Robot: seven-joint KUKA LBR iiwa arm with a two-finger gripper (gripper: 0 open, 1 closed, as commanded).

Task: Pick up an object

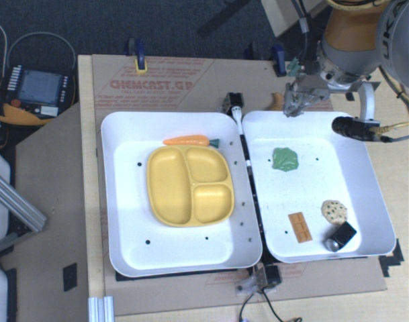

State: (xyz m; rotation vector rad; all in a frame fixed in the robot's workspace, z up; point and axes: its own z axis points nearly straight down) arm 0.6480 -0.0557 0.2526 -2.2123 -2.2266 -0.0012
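Arm parked above the far edge of the right bin, with nothing in its grasp.

The right bin (365,180) is the landmark: to its left the left bin (117,180) holds a yellow divided tray (189,184) with a carrot (186,140) along the tray's far side. The gripper (295,106) hangs over the right bin's far rim, fingers nearly closed and holding nothing. Inside the right bin lie a green leaf (285,159), black block (341,236), cookie (334,210) and brown wafer (299,227).
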